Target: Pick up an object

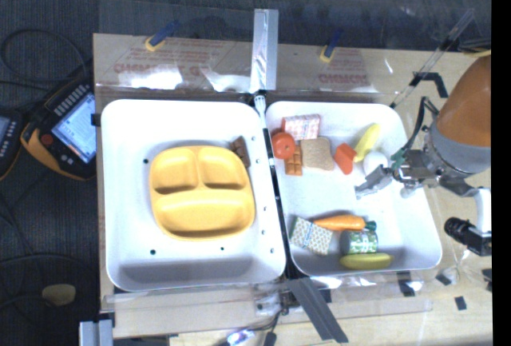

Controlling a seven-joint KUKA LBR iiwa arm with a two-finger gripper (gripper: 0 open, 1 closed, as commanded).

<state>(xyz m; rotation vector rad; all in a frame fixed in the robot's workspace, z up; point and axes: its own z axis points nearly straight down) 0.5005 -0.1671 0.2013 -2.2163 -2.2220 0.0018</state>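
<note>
My gripper (390, 178) hangs over the right side of the right bin (415, 216), open, with nothing between its fingers. Just up and left of it lie a yellow banana (366, 140), a small white piece (375, 160) and an orange-red chunk (344, 158). Farther left are a tan bread slice (317, 153), a red tomato (283, 145), an orange wafer (293, 161) and a pink box (302, 127). Along the bin's front lie a carrot (339, 222), a checkered packet (310, 235), a green can (361, 241) and a yellow-green pickle (366, 260).
The left bin (128, 137) holds a yellow divided plate (201, 188) and a small brown piece (239, 149) by the centre wall. A handheld controller (68, 133) with cables lies left of the bench. The arm's orange band (471, 109) rises at the right.
</note>
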